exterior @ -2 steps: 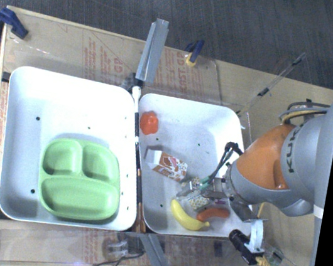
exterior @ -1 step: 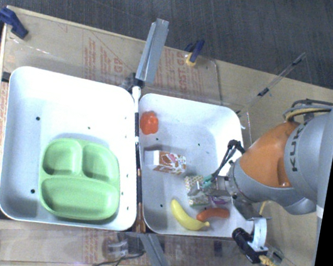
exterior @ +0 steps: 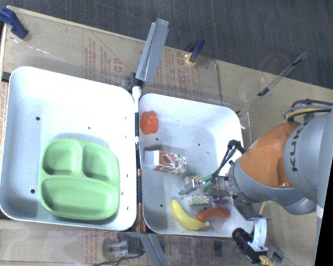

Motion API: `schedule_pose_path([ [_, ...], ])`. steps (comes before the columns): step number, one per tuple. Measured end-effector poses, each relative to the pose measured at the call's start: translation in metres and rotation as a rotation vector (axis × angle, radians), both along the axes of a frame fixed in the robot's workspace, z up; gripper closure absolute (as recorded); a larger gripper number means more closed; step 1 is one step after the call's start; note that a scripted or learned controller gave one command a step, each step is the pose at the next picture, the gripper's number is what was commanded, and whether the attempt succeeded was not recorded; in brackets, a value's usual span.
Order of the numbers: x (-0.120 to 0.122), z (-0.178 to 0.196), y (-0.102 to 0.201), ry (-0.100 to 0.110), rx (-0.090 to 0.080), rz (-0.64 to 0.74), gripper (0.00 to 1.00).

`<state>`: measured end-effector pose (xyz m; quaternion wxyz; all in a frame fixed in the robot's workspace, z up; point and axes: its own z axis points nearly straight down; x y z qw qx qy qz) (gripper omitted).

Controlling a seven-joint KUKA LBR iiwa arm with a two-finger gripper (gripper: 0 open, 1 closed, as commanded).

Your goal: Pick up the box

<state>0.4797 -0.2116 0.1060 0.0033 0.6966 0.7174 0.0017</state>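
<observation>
The box [exterior: 168, 161] is a small carton with a red and white print, lying on its side in the left middle of the right bin [exterior: 210, 121]. My gripper [exterior: 198, 191] hangs low over the bin's lower right part, to the right of the box and apart from it, just above a crumpled patterned wrapper [exterior: 196, 183]. The grey arm with its orange band [exterior: 267, 159] comes in from the right.
A red tomato-like ball [exterior: 148, 123] lies at the right bin's upper left. A yellow banana [exterior: 187, 217] and a red sausage-shaped toy [exterior: 212, 214] rest near its front wall. The left bin [exterior: 47, 86] holds a green divided tray [exterior: 80, 179].
</observation>
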Motion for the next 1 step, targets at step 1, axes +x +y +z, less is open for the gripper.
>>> schedule_pose_path([
  [1,0.0001,0.0092,0.0007,0.002,0.002,0.005,1.00],
])
